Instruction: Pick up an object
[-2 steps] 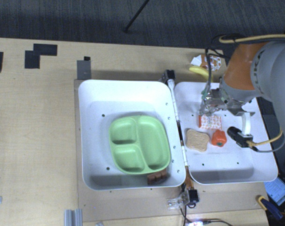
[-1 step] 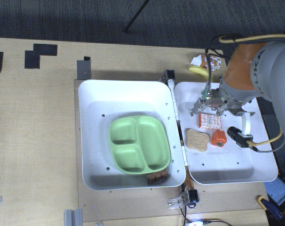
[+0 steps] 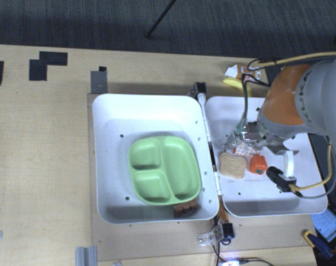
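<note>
Approach step: gripper (image 3: 247, 139) low in right bin (image 3: 306, 204), just above tan bread-like piece (image 3: 233, 165) beside orange item (image 3: 258, 163). Grip state hard to tell. Next, probably: descend onto the piece, close, lift.

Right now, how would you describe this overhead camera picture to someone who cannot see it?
A grey robot arm with an orange band reaches into the right white bin above a tan bread-like slice and a small orange object. The left white bin holds a green divided plastic tray.
</note>
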Motion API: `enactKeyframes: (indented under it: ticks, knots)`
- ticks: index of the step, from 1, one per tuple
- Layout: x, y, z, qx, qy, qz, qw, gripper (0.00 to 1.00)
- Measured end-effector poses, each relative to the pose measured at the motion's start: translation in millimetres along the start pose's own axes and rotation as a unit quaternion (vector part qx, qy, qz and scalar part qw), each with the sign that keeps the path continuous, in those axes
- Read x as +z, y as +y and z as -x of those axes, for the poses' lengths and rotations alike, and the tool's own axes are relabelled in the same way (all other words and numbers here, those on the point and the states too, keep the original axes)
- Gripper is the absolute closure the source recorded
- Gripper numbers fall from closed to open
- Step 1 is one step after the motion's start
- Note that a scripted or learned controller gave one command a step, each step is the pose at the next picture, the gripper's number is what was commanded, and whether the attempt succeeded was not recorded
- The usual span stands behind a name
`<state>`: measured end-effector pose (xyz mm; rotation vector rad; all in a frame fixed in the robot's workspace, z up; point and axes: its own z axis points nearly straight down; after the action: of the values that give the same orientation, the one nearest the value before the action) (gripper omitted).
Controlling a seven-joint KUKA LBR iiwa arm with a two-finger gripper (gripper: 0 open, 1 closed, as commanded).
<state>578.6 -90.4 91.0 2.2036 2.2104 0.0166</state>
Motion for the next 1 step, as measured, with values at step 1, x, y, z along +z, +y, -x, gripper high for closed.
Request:
enactKeyframes:
  ticks: [1]
  knots:
    - [-12.5, 2.5, 0.0, -0.001, 0.0, 0.003, 1.0, 1.0]
